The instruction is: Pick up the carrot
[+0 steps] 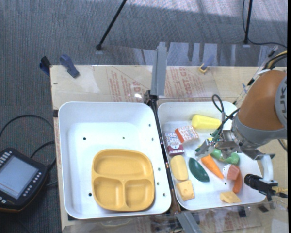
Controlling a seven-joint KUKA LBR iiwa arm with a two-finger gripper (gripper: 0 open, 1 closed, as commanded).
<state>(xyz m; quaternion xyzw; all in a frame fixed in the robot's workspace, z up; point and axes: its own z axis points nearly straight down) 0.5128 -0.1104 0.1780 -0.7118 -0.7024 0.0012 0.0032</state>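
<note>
We look down at a slant from above the bench, taking in both bins from moderately far.

Hidden under the arm at right: part of the green item; jaws' spacing indiscernible.
</note>
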